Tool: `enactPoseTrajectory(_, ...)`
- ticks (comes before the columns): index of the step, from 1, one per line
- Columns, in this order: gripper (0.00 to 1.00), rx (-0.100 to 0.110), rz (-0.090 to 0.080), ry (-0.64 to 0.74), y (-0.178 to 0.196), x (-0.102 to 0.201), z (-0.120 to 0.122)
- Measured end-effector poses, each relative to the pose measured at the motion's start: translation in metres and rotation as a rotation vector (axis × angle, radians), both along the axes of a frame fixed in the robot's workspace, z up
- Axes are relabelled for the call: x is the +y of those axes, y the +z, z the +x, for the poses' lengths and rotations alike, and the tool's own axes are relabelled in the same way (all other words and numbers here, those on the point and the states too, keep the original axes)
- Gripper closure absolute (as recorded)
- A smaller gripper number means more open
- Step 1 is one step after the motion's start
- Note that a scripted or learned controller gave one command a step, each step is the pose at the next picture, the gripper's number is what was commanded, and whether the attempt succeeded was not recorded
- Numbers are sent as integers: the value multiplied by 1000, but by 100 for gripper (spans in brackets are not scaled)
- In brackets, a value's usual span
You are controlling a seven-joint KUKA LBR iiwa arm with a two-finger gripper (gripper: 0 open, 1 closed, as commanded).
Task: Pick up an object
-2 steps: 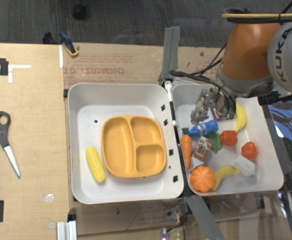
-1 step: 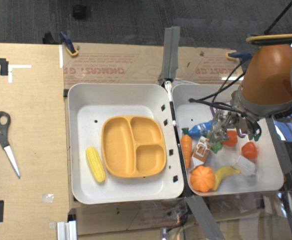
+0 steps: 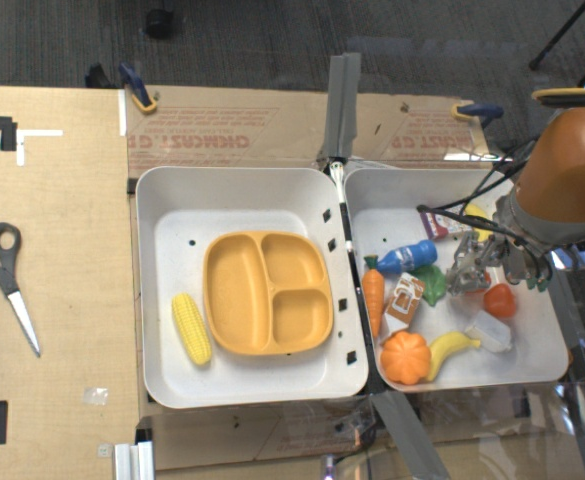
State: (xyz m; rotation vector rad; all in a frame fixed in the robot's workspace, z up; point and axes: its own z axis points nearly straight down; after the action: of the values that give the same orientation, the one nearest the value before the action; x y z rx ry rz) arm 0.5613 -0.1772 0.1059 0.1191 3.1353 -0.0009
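Two bins (image 3: 152, 268) sit below me; my claw (image 3: 469, 273) hangs in the right one, just beside the tomato (image 3: 500, 300) and broccoli (image 3: 433, 286). Whether it is spread, I cannot tell.

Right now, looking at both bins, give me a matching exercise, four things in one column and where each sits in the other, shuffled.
Things:
1. corn
2. plate
3. pumpkin
4. tomato

Places:
A. right bin, near front edge, beside the banana
B. left bin, middle
C. right bin, just below the pincer
D. left bin, left of the plate

Pairs: 1-D, 2-B, 3-A, 4-C
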Motion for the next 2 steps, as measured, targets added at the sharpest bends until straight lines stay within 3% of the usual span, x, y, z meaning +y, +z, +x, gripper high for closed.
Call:
enactPoseTrajectory(1, 100, -1, 0, 26, 149, 62, -52)
enactPoseTrajectory(2, 100, 0, -1, 518, -1, 1, -43)
